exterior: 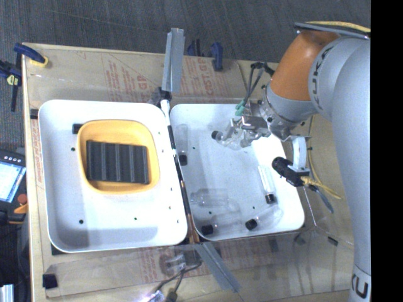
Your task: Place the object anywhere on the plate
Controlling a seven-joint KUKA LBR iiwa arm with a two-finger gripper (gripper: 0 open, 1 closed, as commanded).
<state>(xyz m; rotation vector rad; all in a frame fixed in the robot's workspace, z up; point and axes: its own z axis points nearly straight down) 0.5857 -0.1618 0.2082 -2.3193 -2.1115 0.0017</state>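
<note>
Two white bins sit below; the left holds a yellow plate (116,153) with a dark ridged insert. A clear plastic object (212,200) lies low in the right bin (286,216), probably light and slippery. Grey gripper (242,131) hovers near the far wall.

So there are two white bins side by side on the wooden worktop (113,74). The left bin (56,219) has a yellow plate (116,131) with a dark ridged insert in its middle. The arm (340,68) comes in from the right, and its gripper (242,133) sits over the upper part of the right bin (220,162). Something clear looks to be right at the fingers, hard to make out. A clear tube (267,182) lies near that bin's right wall, and another clear object (211,199) lies lower down.
</note>
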